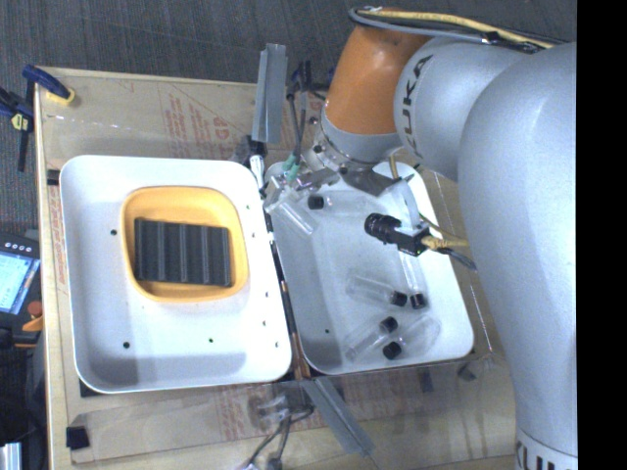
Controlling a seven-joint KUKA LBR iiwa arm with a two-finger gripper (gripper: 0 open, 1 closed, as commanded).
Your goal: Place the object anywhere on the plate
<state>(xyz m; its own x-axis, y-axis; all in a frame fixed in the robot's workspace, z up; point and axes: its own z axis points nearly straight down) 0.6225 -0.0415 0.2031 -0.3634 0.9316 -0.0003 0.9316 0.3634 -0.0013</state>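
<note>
End effector at right bin's far-left corner | grip state: cannot tell | risk: clear tubes slipping, never reaching yellow plate

- The floor is dark grey carpet with a fine ribbed weave, seen across the top and down the left side.
- The table is pale plywood with faint red printing on its top.
- A blue-and-yellow clamp grips the table's far-left corner.
- A small lit screen sits at the left edge, beside the table.
- Light is even and soft, with mild shadows.
</note>
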